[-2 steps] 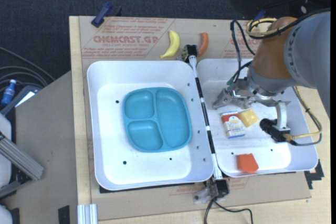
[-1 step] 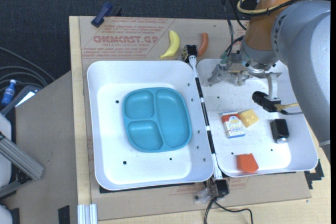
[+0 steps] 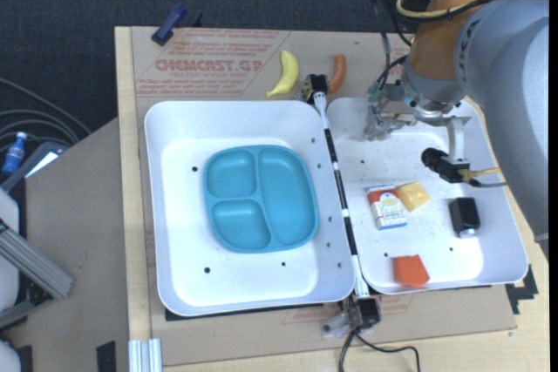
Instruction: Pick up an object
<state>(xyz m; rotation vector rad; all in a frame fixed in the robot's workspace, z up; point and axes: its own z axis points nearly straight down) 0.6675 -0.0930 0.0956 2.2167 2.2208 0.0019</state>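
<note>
- Object for the pick not yet taken: nothing seen gripped, nothing raised clear of either bin. By the look of it, the whole approach, grasp and lift is left to do.
- Far left, at the back edge of the surface (image 3: 131, 213): a small blue clip-like piece (image 3: 168, 24), well apart from both bins and unlikely to matter.
- Left bin (image 3: 174, 152): carries a blue divided plate (image 3: 260, 197), flat and roughly centred. Broad and shallow, so probably awkward for a two-finger pinch.
- Behind the bins, lying on the surface: a banana (image 3: 283, 74) and an orange carrot-like piece (image 3: 337, 72), near the seam between the bins but outside both.
- End effector (image 3: 388, 122): sits low in the back-left corner of the right bin (image 3: 362, 170), near its wall. Spread or pressed together cannot be told from this slant. Bare bin floor beneath it, with the loose items further forward.
- Candidates in the right bin, all apart from the end effector:
  - a red-and-white packet (image 3: 388, 209) in the middle;
  - an orange block (image 3: 411, 271) by the front wall;
  - a yellow block (image 3: 412, 196), touching the packet;
  - a small black block (image 3: 465, 216) toward the right wall.
- Possible hindrances: corner wall and centre divider close beside the end effector. Packet and yellow block in contact, so liable to shift together. Orange block and black block stand free, likely the cleaner picks.
</note>
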